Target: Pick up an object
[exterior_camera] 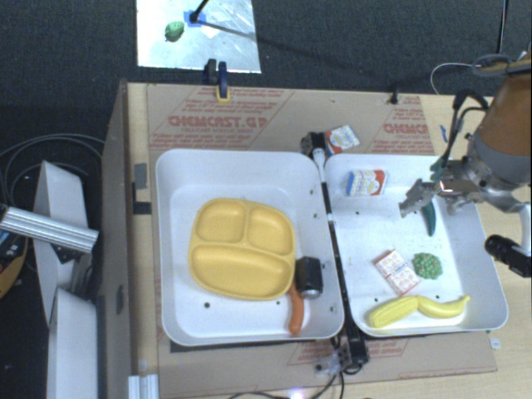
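My gripper (434, 199) hangs over the upper right part of the right bin (490, 293), reaching in from the right. Its fingers look spread, and one grey finger (412, 199) sticks out to the left. A small teal, elongated object (430, 219) lies just below the gap between the fingers, with nothing visibly clamping it. Further down the right bin lie a green broccoli-like piece (427, 265), a small red and white packet (396, 272) and two yellow bananas (418, 308). A white carton (366, 182) sits at the bin's upper left.
The left bin (179, 223) holds a yellow divided tray (243, 248), a black can (308, 276) and an orange sausage-shaped piece (296, 312). A small carton (341, 139) lies on the cardboard behind the bins. A black part (511, 254) juts in at the right.
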You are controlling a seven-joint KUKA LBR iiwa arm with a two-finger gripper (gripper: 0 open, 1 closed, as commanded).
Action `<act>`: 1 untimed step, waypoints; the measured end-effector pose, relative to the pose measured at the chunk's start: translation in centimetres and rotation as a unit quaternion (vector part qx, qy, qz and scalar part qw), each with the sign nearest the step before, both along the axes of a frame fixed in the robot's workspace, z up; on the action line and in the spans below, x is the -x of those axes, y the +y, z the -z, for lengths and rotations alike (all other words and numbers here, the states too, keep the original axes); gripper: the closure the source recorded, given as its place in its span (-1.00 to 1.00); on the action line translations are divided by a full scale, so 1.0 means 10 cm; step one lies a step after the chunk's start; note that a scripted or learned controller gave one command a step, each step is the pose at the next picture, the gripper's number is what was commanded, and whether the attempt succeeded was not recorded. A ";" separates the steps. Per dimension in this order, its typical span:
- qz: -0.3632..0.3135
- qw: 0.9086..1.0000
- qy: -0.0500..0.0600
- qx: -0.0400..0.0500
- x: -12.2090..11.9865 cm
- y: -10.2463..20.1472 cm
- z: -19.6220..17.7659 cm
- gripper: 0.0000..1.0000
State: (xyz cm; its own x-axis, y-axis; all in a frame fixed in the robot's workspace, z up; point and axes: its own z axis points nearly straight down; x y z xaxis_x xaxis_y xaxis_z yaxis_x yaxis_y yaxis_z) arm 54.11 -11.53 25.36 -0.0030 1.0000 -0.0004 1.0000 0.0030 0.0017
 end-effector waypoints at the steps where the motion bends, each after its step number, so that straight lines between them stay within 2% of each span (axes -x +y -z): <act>1: 0.001 1.000 0.000 0.000 0.03 -0.24 1.69 -1.00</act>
State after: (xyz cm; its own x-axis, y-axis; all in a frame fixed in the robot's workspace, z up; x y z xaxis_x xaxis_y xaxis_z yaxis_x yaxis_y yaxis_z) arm 53.80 -13.94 8.45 -0.0010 1.0000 -0.0010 1.0000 0.0010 0.0022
